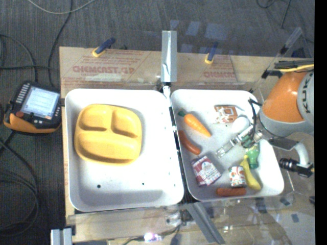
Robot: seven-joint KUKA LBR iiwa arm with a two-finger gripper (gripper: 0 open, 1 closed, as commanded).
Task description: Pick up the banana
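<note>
Banana [251, 174] lay at right bin's [204, 97] lower right corner, beside small can [236, 176]; gripper [231, 146] hovered just left of it, above bin floor; finger state could not be told; carrot [196, 125] lay upper left; yellow tray [109, 133] sat in left bin [117, 195].

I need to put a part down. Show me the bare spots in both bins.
Left bin: bare floor in front of the yellow tray. Right bin: a small patch between the carrot and the red packet. Crowded by the banana, can and gripper.
</note>
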